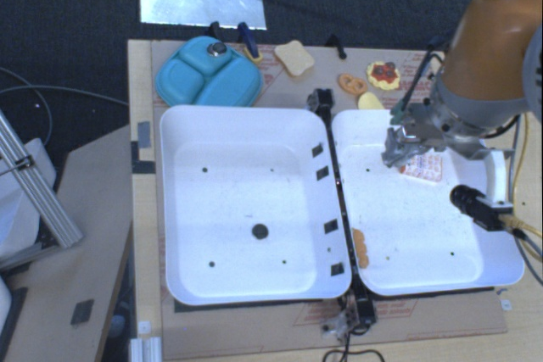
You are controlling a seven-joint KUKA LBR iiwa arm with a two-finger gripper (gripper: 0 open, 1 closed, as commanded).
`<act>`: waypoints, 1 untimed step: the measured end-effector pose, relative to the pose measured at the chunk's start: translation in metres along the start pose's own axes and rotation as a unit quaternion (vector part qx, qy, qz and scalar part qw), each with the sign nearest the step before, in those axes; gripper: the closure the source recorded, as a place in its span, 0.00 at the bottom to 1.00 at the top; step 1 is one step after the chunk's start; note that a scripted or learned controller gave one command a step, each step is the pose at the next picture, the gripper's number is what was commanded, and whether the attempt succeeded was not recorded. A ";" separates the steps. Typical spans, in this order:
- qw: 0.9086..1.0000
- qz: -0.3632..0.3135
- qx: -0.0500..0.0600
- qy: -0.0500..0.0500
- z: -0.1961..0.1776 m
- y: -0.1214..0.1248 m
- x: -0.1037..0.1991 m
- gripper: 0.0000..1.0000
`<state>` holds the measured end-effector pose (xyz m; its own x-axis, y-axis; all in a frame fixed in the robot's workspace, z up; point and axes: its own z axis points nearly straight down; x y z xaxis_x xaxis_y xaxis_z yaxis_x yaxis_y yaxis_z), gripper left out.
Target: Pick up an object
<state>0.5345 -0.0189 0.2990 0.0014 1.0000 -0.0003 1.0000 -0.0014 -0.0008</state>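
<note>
No readable brand or writing anywhere that I can make out; the red and white packet (pixel 422 168) has some print on it, but it's way too small to read. Biggest things first: the left bin (pixel 182 182) takes up the middle of the frame and has just a small dark round object (pixel 260 231) sitting low in its centre. The right bin (pixel 501 271) sits touching it along the middle divider, and it holds the packet toward its upper right plus a little orange-brown snack piece (pixel 361 248) tucked against its lower left wall. The arm (pixel 496 38), with its big orange band, comes in from the upper right of the frame. Behind the bins at upper left there's a blue divided plate (pixel 209 74), then a slice of toy toast (pixel 294 58), a pretzel (pixel 351 84), a small pizza-looking toy (pixel 383 75) and a pale yellow piece (pixel 370 102) right at the right bin's top rim. The gripper (pixel 397 150) hangs just over the packet's left edge; can't tell how far apart its fingers are or whether it's touching anything.
</note>
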 end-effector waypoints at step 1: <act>1.000 -0.005 0.000 0.001 0.038 0.021 0.069 1.00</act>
<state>0.5553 0.0503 0.2606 -0.0086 1.0000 0.0014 1.0000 0.0086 0.0001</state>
